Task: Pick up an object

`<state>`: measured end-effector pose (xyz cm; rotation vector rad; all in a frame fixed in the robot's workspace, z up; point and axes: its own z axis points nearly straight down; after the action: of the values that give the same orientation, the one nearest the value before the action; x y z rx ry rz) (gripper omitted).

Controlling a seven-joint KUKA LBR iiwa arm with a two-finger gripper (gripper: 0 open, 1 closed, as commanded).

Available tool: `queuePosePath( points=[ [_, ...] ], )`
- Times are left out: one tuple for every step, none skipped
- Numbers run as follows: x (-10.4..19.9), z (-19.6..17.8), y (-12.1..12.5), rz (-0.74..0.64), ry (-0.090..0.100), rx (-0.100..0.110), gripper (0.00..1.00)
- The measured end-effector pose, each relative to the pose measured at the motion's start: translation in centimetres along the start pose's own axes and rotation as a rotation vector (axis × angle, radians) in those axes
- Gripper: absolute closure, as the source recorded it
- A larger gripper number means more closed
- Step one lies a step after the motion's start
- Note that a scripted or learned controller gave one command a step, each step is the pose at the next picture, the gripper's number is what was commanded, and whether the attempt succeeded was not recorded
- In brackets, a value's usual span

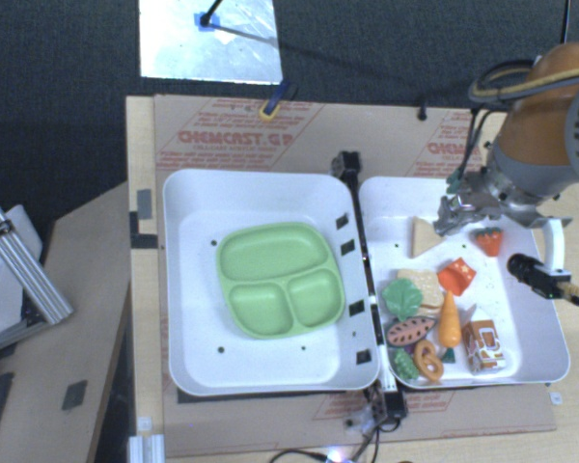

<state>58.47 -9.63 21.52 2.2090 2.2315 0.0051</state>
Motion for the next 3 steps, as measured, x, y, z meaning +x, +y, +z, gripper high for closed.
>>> queuePosePath(
  points=[
    [4.3, -1.3, 2.2, 0.000, 0.001, -0.001, 1.00],
    [9.7, -1.0, 3.8, 0.000, 0.001, 0.000, 1.00],
    [10.7, 0.0, 6.2, 0.003, -0.001, 0.001, 1.00]
  ],
)
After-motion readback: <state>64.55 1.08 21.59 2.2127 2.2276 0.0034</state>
